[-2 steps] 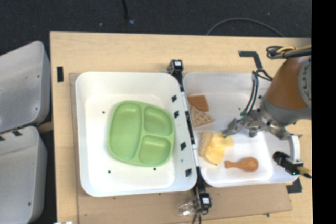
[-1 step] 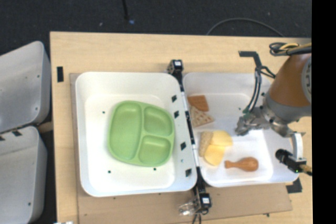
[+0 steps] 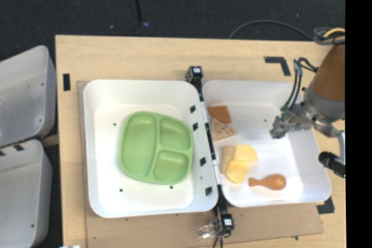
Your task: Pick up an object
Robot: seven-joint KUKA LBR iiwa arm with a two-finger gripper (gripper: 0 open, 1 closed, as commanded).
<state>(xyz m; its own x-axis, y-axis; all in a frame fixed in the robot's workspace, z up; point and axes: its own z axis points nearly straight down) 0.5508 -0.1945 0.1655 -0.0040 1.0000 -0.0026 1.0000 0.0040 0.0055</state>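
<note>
The right bin point(image 3: 258, 96) holds several food items along its left side: a brown cracker-like piece point(image 3: 219, 114), a pale bread slice point(image 3: 224, 131), a yellow cheese-like chunk point(image 3: 240, 162) and an orange-brown drumstick point(image 3: 269, 182). My gripper point(image 3: 281, 127) hangs over the bin's right half, to the right of the food and above the drumstick in the view. It touches none of the items, and nothing shows between its fingers. The arm point(image 3: 328, 81) with its orange band enters from the right.
The left bin point(image 3: 99, 194) carries a green compartment plate point(image 3: 156, 147). A ridge with black clips point(image 3: 204, 142) divides the two bins. A black cable point(image 3: 261, 25) loops over the bench at the back right. White chairs point(image 3: 23, 101) stand at the left.
</note>
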